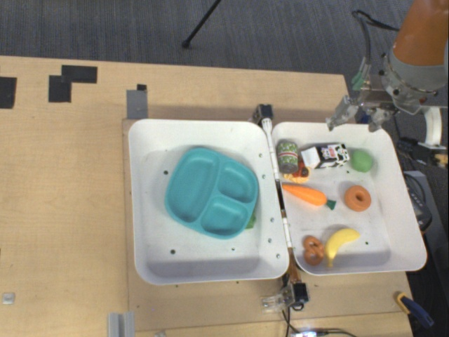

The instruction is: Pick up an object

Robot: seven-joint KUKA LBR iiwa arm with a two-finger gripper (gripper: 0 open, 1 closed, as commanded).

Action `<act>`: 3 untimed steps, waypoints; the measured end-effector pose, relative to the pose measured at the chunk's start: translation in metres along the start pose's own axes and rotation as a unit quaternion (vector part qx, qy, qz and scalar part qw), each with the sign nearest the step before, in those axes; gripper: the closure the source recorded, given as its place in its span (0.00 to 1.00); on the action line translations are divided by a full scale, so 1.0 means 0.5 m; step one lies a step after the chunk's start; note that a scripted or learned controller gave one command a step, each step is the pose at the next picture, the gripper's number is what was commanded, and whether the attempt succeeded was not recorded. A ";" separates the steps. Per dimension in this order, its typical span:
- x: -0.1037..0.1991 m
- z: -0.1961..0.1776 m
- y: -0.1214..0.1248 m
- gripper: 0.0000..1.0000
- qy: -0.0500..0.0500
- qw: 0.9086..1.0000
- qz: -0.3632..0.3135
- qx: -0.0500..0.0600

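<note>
My gripper (357,118) hangs open over the back edge of the right bin (400,209), nothing between its fingers. Below it in that bin lie a black-and-white carton (330,154), a green ball (362,161) and a dark can (287,156). Further forward are a carrot (306,194), an orange doughnut (358,199), a banana (340,242) and a brown pretzel (313,249). The left bin (154,244) holds a teal divided plate (212,192).
The two bins meet at a raised middle rim (275,188) with a black clamp (264,111) at its far end. The grey arm with its orange band (421,27) stands above the right bin's back corner. Cables run along the right side.
</note>
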State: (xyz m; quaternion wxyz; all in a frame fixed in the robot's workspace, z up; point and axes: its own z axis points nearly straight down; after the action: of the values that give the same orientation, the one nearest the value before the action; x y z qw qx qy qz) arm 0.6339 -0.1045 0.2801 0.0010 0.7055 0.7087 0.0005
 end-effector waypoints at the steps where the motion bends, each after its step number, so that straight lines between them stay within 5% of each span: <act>1: 0.029 0.343 -0.075 0.00 0.001 1.000 -0.028 0.002; 2: -0.001 0.385 0.047 0.00 0.009 0.999 -0.024 0.026; 3: 0.021 0.386 0.051 0.00 -0.001 0.999 0.042 0.029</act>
State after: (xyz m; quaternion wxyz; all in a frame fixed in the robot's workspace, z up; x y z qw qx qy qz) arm 0.6600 -0.0939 0.0872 -0.0185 0.7340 0.6785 -0.0205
